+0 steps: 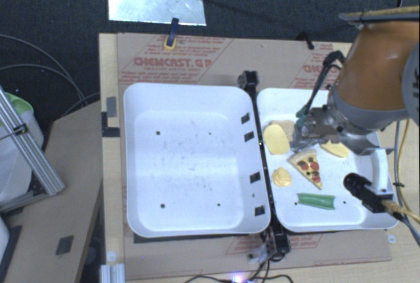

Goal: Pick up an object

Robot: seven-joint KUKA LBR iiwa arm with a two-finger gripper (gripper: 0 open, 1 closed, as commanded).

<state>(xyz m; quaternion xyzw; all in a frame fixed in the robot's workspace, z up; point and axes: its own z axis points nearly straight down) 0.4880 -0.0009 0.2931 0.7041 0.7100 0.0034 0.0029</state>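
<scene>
the gripper (307,138) hangs low in the right bin (289,217), near its back-left part; whether its fingers are parted i cannot tell. just beside it lie a toy pizza slice (308,169), two yellow pieces (277,139) (282,177), and a green pod (316,201) toward the front edge.

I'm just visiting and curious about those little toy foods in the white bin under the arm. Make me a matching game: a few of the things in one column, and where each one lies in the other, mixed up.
Things:
1. pizza slice
2. green pod
3. large yellow piece
4. small yellow lump

Places in the right bin:
A. nearest the bin's front rim, lying flat
B. by the divider, just left of the pizza slice
C. mid-bin, just below the gripper
D. by the divider, higher up, left of the gripper

Pairs: 1-C, 2-A, 3-D, 4-B
</scene>
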